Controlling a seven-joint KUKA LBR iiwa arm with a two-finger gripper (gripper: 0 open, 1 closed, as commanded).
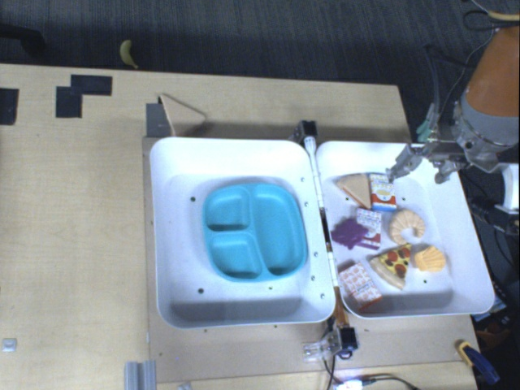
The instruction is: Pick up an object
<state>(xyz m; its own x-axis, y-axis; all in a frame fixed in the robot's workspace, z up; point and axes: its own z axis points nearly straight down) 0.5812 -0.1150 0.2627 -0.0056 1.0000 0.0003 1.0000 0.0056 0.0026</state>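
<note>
My fingers (422,166), spread open and gripping nothing, hang over the right bin's (471,242) far edge; the small carton (382,193) lies just beside them.

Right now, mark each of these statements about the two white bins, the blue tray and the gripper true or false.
1. The blue sectioned plastic tray lies in the left shallow white bin. True.
2. The two-finger gripper hangs over the left bin. False: it is over the right shallow white bin.
3. The toy pizza slice sits in the right bin. True.
4. The purple toy piece lies on the tray. False: it lies in the right bin.
5. The toy croissant is held between the fingers. False: it lies in the bin.
</note>
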